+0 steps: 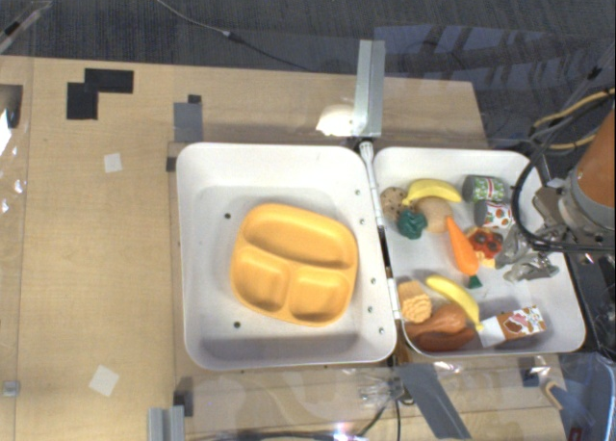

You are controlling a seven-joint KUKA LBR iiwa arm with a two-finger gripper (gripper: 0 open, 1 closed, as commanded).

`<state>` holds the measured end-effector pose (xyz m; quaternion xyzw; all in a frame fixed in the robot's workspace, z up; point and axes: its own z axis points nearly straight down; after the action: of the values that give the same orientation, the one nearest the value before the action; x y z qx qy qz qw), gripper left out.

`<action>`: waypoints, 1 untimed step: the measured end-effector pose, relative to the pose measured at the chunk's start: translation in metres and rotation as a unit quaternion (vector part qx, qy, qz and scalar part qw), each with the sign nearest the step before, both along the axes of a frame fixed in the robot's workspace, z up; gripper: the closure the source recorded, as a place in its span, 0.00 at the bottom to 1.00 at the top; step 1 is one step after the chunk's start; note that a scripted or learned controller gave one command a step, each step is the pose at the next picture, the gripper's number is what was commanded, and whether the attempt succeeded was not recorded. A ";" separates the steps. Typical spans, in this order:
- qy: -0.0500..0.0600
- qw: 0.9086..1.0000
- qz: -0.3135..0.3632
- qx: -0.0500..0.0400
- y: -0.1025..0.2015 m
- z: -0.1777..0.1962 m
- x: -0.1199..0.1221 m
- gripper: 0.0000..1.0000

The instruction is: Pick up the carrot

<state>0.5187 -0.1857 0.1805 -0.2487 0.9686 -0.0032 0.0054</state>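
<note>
One carrot (462, 247) in right bin (563, 333), between two bananas; gripper (525, 263) just right of it, grip state indiscernible

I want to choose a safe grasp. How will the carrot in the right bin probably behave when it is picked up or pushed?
The carrot looks like smooth moulded plastic, so probably stiff, light and somewhat slippery. Its tapered, rounded body may roll or pivot if pushed. It lies close to a tomato-like toy and a banana, so a push would likely disturb them.
</note>
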 end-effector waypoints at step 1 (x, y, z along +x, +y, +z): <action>0.001 1.000 0.001 0.001 0.002 -0.001 0.000 0.00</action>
<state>0.5188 -0.1837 0.1792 -0.2500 0.9682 -0.0019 0.0046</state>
